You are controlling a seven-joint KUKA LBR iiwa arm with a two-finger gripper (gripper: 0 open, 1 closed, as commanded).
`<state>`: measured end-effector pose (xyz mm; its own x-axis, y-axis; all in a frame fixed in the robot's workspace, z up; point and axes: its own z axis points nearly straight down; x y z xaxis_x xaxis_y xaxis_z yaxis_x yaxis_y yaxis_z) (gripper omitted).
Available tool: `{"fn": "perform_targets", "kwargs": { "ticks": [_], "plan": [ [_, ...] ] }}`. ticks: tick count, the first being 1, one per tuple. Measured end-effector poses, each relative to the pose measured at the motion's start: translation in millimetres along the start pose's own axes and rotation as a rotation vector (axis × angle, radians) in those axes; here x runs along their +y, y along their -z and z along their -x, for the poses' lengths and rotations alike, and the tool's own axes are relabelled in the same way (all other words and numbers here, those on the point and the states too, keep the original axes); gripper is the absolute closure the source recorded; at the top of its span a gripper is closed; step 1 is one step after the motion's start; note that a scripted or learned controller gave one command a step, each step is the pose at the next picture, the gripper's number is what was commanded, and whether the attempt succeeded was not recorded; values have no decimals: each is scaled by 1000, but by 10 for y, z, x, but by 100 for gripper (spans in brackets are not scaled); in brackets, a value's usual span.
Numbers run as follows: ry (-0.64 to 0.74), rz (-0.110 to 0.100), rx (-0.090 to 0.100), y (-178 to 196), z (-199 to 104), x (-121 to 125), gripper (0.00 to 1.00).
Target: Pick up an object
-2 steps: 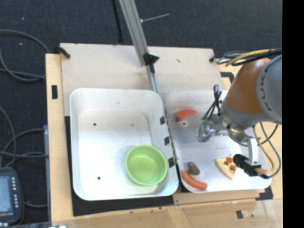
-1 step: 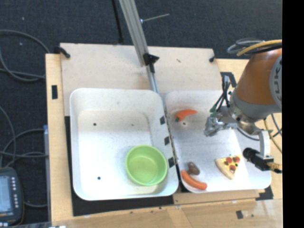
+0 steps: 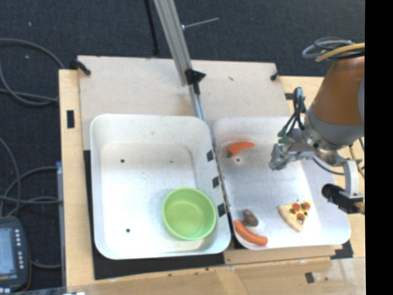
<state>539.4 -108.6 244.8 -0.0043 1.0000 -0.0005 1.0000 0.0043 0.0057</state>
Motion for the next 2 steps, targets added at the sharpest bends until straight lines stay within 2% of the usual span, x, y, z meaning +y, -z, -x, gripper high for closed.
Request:
{"fn": "perform_targets", "kwargs": {
  "ticks": [2],
  "plan": [
    [5,-3,3,94,-1203,168,100]
  ]
}}
